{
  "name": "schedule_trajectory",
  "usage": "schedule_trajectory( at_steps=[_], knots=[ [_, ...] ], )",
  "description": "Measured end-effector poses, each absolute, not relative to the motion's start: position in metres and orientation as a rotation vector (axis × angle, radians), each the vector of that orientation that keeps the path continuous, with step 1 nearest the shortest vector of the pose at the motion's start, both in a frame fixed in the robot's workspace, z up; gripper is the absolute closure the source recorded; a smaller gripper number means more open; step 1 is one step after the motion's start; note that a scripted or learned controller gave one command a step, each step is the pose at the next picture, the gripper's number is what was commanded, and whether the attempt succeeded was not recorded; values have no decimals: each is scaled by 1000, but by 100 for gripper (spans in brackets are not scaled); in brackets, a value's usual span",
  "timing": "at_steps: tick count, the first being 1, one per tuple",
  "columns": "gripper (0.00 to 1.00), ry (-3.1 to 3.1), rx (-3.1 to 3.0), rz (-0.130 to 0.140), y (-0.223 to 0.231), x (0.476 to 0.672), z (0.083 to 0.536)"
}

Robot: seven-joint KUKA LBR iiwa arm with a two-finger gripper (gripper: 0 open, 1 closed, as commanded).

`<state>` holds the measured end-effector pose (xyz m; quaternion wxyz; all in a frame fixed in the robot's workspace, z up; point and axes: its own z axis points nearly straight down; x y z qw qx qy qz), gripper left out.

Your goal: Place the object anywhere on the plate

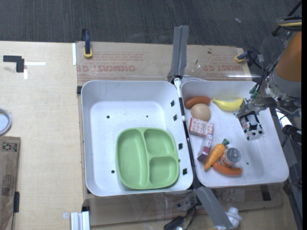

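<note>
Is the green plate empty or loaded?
Empty: all three compartments of the green plate show bare green. The carrot lies in the right bin.

We can read only one piece of lettering: red print on the cardboard sheet [144,61] lying just behind the left bin [91,128], upside down to us, seemingly "CHEMCMTS GF". The small boxes [201,127] in the right bin [273,152] carry print too fine for us to make out.

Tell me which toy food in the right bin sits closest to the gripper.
The banana. It lies just left of the gripper, at the bin's far side; the carrot, sausages and boxes sit farther left or nearer the camera.
</note>
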<state>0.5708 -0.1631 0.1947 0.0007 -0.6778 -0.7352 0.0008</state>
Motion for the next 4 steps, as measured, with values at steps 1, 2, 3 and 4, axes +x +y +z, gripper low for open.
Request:
schedule_trajectory(
  at_steps=[1, 2, 3, 4],
  knots=[
    [100, -2417, -2001, 5, -82, 547, 190],
    [100, -2661, -1664, 4, -29, 537, 199],
    [100, -2671, -1647, 7, 68, 498, 189],
    [0, -2671, -1648, 7, 68, 498, 189]
  ],
)
